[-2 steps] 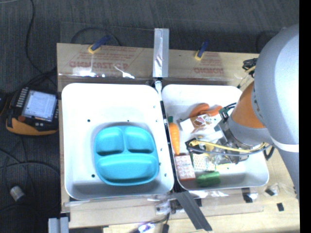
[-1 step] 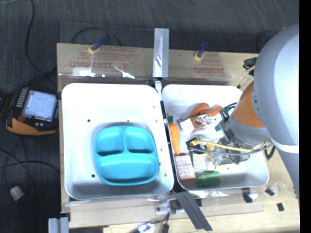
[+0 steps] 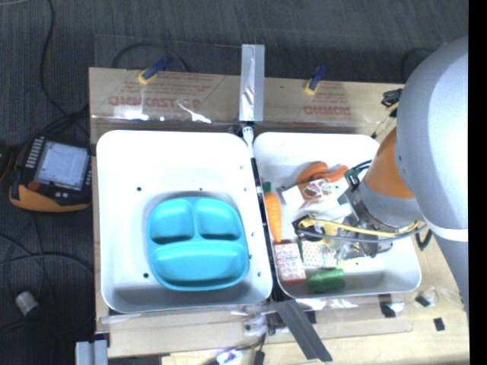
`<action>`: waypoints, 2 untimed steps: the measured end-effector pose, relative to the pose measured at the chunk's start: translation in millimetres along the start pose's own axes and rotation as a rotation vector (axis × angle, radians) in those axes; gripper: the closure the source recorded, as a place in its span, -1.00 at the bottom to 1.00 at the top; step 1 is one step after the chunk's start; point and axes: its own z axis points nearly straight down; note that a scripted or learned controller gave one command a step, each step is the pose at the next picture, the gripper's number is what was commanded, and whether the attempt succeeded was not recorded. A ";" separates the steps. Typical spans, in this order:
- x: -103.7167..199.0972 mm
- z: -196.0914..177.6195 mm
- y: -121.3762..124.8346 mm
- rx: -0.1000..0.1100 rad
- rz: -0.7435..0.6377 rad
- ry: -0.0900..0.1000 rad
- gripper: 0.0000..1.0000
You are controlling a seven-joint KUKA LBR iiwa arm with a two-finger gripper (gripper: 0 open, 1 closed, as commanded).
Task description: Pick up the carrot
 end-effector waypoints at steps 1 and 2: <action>-1.1 -4.3 -0.7 0.004 -0.002 -0.013 1.00; -5.4 -140.8 -18.4 -0.015 -0.004 0.026 1.00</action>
